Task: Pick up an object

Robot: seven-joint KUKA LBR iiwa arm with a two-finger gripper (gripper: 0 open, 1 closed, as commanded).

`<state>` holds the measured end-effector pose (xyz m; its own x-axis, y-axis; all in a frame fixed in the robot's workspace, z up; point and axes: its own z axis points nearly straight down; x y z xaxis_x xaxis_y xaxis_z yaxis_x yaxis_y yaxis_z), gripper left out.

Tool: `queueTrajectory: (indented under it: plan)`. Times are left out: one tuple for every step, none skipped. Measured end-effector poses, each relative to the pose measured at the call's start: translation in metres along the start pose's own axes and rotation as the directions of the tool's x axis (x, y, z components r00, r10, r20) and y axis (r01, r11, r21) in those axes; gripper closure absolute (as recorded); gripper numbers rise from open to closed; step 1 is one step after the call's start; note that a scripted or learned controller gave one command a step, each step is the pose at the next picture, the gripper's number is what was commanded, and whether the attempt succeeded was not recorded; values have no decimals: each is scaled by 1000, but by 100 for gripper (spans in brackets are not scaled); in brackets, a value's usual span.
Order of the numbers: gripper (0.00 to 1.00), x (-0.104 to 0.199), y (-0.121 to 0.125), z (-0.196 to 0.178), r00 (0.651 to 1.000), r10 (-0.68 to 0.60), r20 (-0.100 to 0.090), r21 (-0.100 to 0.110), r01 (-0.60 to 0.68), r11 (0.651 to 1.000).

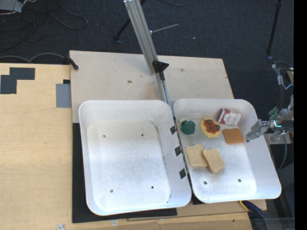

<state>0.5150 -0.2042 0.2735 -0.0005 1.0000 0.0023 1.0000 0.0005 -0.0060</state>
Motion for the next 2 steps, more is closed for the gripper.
queueTrajectory:
  plan:
    - [0,0,1,-2,1000,2,1,-4,-2,1000]
    - [0,6,9,49,1000,0,-1,1,0,1000]
